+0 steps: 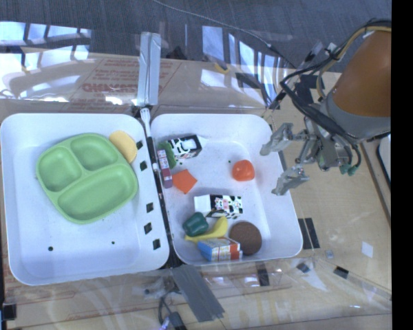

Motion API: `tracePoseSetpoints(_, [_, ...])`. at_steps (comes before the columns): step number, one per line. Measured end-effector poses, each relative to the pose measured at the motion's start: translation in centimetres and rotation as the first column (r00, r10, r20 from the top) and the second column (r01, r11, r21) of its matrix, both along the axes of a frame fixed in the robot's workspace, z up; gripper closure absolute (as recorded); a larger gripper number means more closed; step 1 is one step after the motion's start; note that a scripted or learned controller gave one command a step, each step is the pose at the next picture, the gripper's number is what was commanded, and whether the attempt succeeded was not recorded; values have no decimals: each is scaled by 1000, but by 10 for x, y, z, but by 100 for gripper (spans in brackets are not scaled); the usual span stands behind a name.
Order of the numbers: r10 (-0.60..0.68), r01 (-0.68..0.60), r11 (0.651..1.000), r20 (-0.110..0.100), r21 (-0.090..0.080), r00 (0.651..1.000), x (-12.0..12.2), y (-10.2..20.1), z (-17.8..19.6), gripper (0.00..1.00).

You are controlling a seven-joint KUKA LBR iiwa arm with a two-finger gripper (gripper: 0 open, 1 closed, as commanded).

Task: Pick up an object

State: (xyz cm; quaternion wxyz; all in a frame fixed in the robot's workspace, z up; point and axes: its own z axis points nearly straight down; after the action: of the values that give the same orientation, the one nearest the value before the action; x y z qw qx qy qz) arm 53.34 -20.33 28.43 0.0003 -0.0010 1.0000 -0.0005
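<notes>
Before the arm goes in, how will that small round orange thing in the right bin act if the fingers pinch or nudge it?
The small round orange object looks smooth and rounded, so it would probably roll if nudged and might squirt out of a pinch. It seems light for its size, likely a plastic toy. It sits alone on the white right bin floor, so nothing nearby would stop it before the wall.

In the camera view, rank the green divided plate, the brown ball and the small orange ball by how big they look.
Largest to smallest:
1. green divided plate, by far
2. brown ball
3. small orange ball, only a little smaller than the brown one
</notes>
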Motion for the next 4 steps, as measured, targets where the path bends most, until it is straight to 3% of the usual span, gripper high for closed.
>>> tracePoseSetpoints(1, [41,-41,999,-11,6,999,78,11,-118,0])
tracePoseSetpoints(2, [2,-2,1000,3,-1,1000,73,-6,-191,0])
tracePoseSetpoints(3, [-121,121,993,-2,3,993,69,60,-193,0])
tracePoseSetpoints(4, [-94,95,995,52,-7,994,-35,33,-125,0])
